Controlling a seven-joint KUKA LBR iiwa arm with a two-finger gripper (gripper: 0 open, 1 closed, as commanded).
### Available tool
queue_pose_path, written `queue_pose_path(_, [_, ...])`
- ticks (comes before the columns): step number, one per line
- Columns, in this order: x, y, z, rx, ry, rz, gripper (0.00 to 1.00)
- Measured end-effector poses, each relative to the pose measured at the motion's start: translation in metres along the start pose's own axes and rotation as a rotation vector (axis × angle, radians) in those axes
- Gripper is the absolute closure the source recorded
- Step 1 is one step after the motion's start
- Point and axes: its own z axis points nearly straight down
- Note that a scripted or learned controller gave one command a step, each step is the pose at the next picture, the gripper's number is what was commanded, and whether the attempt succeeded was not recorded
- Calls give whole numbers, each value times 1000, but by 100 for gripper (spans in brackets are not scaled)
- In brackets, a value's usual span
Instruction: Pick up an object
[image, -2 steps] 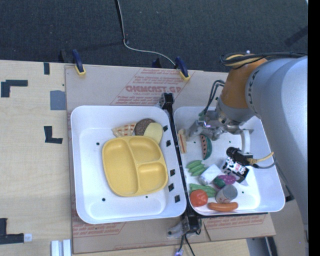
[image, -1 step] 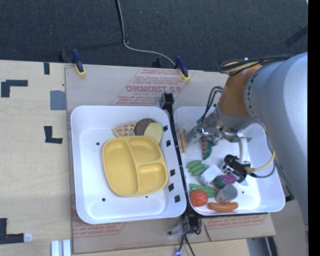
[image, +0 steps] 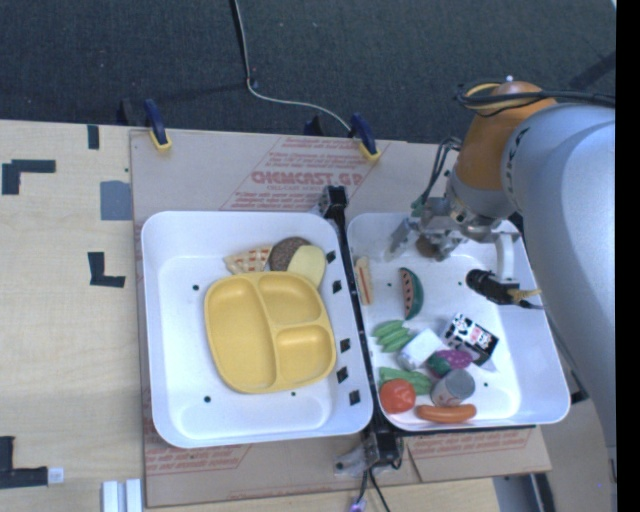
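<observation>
My gripper (image: 432, 238) hangs over the far end of the right bin (image: 540, 395); I cannot tell how it is set. The watermelon slice (image: 410, 291) lies just beside it. A tomato (image: 397, 396), sausage (image: 446, 412) and green beans (image: 391, 332) crowd the near end.

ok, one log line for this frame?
arm: over right bin, far end | gripper: above bin floor, nothing seen held | nearest item: watermelon slice | left bin: yellow tray | pick: not yet
</observation>
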Motion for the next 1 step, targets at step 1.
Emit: queue_pose_path(1, [-33,-2,14,6,4,2,0])
